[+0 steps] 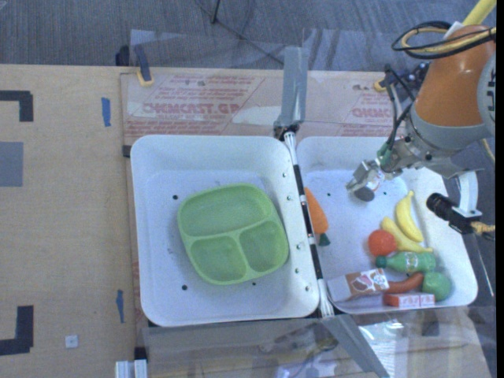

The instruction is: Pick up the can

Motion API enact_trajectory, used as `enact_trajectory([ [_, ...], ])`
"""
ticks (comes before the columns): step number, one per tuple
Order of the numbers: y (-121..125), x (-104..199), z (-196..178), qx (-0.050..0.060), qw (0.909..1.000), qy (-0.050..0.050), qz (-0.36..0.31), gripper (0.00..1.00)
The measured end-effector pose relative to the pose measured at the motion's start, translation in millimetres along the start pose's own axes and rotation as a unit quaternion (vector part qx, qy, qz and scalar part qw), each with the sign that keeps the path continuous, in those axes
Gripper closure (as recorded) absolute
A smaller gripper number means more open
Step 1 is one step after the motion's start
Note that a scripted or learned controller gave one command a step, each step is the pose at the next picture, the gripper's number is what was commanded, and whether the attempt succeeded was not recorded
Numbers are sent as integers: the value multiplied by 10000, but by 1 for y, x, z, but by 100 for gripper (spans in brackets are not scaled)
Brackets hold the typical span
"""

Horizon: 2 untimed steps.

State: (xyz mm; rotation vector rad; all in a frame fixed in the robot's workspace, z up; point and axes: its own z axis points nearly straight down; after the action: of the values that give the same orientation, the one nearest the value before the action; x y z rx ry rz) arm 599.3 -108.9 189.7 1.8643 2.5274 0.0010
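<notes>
Crowded along the right bin's near edge lie the carton, bottle and banana, leaving the can apart toward the far edge, reachable, my gripper right upon it, whether clenched or released I cannot tell.

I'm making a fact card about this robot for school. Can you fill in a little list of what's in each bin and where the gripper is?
left bin: a green plate with three sections
right bin: carrot, banana, tomato, green bottle, small box, other toy food in the near right corner
can: cannot pick one out for sure
gripper: above the far part of the right bin
gripper open or shut: cannot tell
arm: reaches in from the right
</notes>
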Motion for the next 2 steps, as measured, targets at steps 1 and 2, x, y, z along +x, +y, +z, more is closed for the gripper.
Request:
enact_trajectory([
  [1, -7, -42, 101, -37, 10000, -19, 10, 0],
  [2, -5, -44, 89, -73, 10000, -51, 22, 100],
])
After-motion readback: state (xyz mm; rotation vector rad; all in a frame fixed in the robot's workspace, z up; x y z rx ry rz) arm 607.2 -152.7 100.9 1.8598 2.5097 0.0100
